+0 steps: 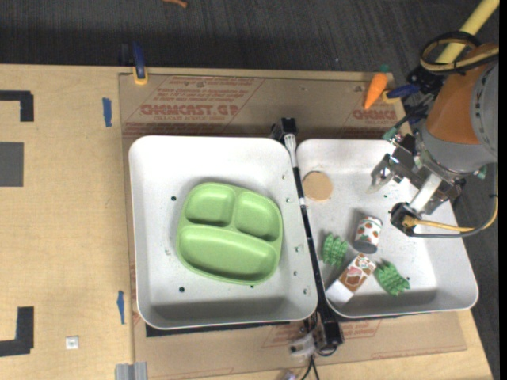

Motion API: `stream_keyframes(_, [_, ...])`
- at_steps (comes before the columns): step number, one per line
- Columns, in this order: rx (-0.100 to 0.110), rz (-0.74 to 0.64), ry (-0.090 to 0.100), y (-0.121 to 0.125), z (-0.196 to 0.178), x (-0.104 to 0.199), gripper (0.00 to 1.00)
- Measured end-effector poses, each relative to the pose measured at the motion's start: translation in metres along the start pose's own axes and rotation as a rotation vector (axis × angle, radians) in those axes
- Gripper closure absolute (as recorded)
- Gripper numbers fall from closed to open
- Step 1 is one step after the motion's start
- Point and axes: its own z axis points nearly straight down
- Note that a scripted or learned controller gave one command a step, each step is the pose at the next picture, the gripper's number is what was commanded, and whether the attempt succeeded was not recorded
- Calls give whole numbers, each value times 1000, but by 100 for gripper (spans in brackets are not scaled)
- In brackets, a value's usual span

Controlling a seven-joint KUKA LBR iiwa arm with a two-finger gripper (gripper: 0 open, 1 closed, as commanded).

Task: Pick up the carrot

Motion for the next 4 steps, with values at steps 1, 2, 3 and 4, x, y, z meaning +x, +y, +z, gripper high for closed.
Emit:
stream_keyframes(1, [2,382,0,60,17,-1,0])
stream_keyframes(2, [2,641,0,91,51,-4,0])
stream_keyframes(3, [3,641,-1,91,51,-4,0])
stream_keyframes(4, [3,638,-1,91,41,-3,100])
